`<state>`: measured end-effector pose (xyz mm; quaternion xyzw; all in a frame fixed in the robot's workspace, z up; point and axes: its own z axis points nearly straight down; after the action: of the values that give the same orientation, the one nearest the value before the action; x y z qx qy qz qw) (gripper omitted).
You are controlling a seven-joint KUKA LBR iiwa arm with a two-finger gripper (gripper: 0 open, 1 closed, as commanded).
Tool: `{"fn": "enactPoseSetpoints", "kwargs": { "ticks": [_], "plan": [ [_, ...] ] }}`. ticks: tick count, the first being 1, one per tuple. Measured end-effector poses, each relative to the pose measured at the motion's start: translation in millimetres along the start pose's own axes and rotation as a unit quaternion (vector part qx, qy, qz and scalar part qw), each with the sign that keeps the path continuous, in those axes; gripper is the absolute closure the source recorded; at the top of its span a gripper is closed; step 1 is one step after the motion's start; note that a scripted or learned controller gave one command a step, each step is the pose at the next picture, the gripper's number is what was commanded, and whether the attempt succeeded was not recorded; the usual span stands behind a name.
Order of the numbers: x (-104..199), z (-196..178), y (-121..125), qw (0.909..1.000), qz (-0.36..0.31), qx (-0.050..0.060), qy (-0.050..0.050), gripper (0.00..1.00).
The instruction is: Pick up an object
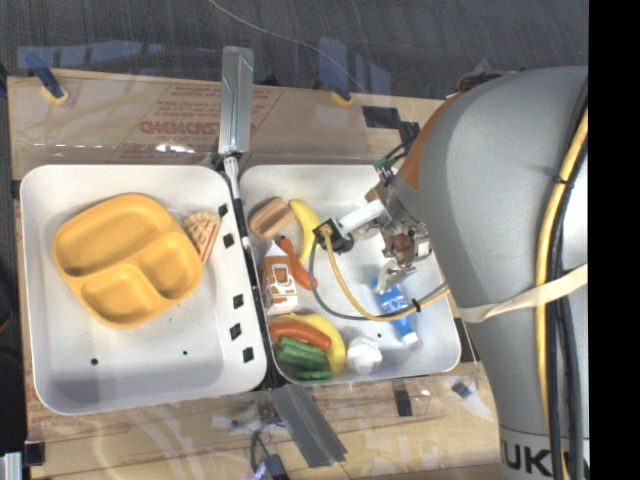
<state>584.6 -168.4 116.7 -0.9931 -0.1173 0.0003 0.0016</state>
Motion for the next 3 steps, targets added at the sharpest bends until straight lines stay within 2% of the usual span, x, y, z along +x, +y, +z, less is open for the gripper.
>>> {"fn": "enactPoseSetpoints", "kwargs": {
  "ticks": [1, 2, 3],
  "plan": [
    [-31, 16, -32, 0.9999, 0.014, 0.002, -0.003, 0.0],
    [-68, 17, -56, 0.9998, 0.009, -0.008, 0.016, 0.0],
    [-5, -9, -77, 0.9999, 0.011, 0.0, 0.001, 0.0]
  ]
}}
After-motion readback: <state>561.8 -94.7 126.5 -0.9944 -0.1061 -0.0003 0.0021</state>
